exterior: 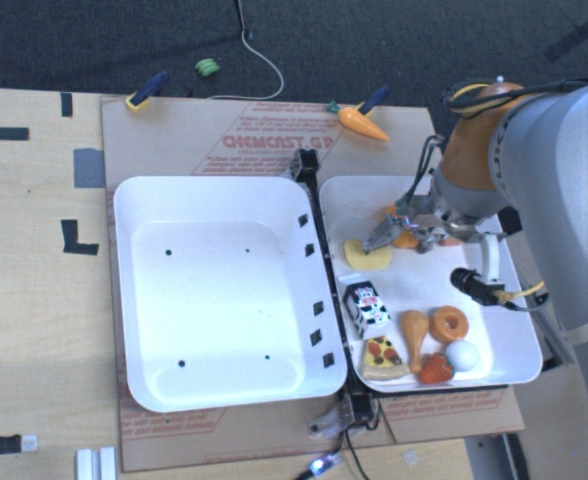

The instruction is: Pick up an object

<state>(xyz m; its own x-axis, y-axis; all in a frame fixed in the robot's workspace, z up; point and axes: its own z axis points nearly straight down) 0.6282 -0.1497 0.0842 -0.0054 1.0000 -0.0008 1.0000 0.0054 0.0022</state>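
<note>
Right bin [519, 368], near rim: pizza slice [381, 356], drumstick [414, 330], donut [448, 323], white egg [463, 354], all toward the camera from the claw [382, 235]. Cow-print cube [368, 306] nearer it. Yellow wedge [368, 256], the likely target, lies just below the tips, apparently touching. Claw blurred; apart or together, cannot tell. Suggest centring over the wedge before descending. Carrot [362, 123] lies beyond, outside the bin.

In the right bin, a pale yellow wedge [368, 257] lies flat near the far-left part; a cow-patterned block [368, 308], pizza slice [382, 357], drumstick [414, 334], doughnut [449, 323], white egg [463, 355] and red piece [435, 370] cluster nearer.
</note>
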